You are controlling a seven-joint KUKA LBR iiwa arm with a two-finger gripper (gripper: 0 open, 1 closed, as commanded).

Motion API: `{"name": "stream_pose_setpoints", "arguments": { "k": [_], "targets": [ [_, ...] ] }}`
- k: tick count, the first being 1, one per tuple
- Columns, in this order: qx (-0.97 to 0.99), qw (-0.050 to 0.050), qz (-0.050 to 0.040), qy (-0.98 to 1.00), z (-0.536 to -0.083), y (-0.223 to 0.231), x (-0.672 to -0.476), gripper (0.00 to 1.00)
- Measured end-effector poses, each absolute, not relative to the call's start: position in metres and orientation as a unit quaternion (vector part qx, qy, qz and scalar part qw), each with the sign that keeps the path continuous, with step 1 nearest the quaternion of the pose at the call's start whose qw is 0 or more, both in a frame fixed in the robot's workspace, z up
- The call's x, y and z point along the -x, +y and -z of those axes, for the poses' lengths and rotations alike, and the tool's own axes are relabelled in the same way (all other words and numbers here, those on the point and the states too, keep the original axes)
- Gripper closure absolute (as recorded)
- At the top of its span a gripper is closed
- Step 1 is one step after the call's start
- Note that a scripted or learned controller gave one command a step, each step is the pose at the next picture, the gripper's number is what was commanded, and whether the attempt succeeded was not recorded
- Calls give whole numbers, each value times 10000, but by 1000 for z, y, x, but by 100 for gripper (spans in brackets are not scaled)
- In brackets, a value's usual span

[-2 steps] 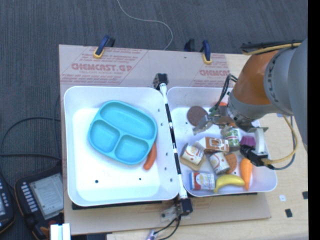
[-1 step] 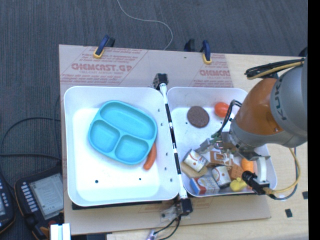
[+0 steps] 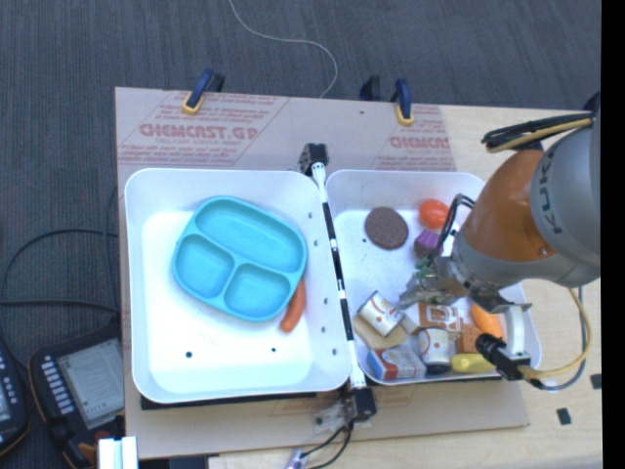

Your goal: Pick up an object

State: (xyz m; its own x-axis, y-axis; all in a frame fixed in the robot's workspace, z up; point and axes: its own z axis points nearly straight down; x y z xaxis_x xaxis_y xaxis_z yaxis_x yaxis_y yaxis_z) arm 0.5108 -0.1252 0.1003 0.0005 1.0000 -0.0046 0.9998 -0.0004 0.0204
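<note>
From the overhead camera you see the arm reaching in from the right, its gripper [image 3: 427, 283] lowered into the clutter of the right bin [image 3: 344, 189], just above a small carton [image 3: 379, 315]. Whether it is released or clenched on anything you cannot tell — the wrist hides it, so judge the pick as not yet confirmed; the lift is all still to do. Candidates lie close by: a brown disc [image 3: 387, 228], a purple piece [image 3: 428, 242], a yellow item [image 3: 473, 363]. The left bin [image 3: 137, 262] holds a blue divided plate [image 3: 238, 259] with a carrot [image 3: 293, 309] touching its edge. Both bins rest on a clamped cardboard sheet [image 3: 225, 130] over grey carpet [image 3: 59, 86] — cables trail nearby.
</note>
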Motion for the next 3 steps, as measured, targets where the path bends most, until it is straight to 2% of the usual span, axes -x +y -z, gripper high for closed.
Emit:
{"name": "stream_pose_setpoints", "arguments": {
  "k": [1,2,3],
  "targets": [
    [-7063,3,-6,7079,-185,-32,-547,100],
    [-7068,1,3,7075,-184,-33,-546,0],
    [-7074,-2,9,7068,-184,-64,-486,0]
  ]
}}
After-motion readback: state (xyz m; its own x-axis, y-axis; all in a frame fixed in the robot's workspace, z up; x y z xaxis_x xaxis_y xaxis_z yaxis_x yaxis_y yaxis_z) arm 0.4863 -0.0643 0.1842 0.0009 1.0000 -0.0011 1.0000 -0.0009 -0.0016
